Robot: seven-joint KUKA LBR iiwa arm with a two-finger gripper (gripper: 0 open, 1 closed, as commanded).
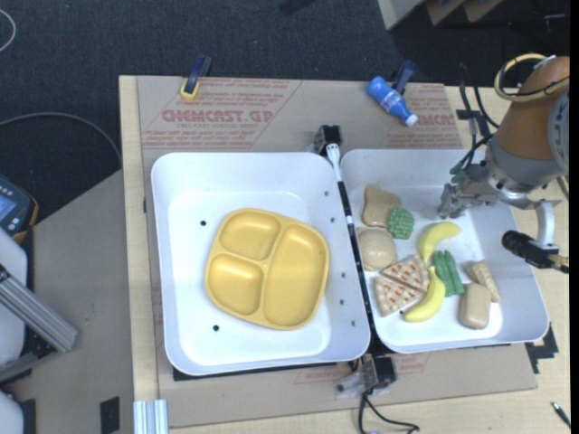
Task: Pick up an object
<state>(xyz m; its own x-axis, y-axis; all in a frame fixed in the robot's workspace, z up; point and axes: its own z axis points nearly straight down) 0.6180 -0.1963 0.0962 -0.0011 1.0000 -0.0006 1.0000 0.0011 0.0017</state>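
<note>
Left bin (pixel 181 242) holds a yellow divided plate (pixel 268 268); right bin (pixel 525 319) is crowded with toy food, sandwich (pixel 401 284) and green pieces packed close together. Upper banana (pixel 437 239) lies just below-left of the tool (pixel 459 199), near it; tool opening cannot be judged, nothing seen in it

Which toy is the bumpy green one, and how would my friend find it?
Look in the right-hand white bin, the one full of play food. Near its upper left, beside a tan bread piece, lies the bumpy green toy. It is small, round and knobbly, while the other green piece is long.
</note>
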